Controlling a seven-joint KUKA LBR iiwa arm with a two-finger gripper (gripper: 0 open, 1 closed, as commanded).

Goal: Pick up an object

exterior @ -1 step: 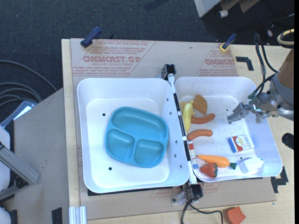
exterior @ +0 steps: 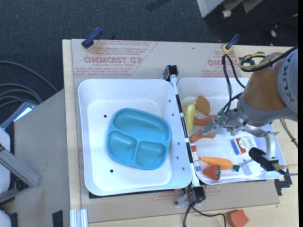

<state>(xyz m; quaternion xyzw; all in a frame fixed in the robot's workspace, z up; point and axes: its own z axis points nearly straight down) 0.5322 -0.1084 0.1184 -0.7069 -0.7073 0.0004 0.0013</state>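
From the overhead camera I see my pincer (exterior: 218,123) low in the right bin (exterior: 208,85), right of frame centre, among small toy foods. I cannot tell how it stands. The nearest pieces are a reddish sausage-like piece (exterior: 202,121) and another (exterior: 201,136) just below it. I judge both light, stiff and smooth plastic, likely to slip; I would take one across its narrow middle. The left bin (exterior: 90,98) holds a blue divided plate (exterior: 138,138).

Dark carpet floor (exterior: 71,8) surrounds a pale wooden bench (exterior: 118,56); grey cables (exterior: 19,86), perhaps hoses, lie left.
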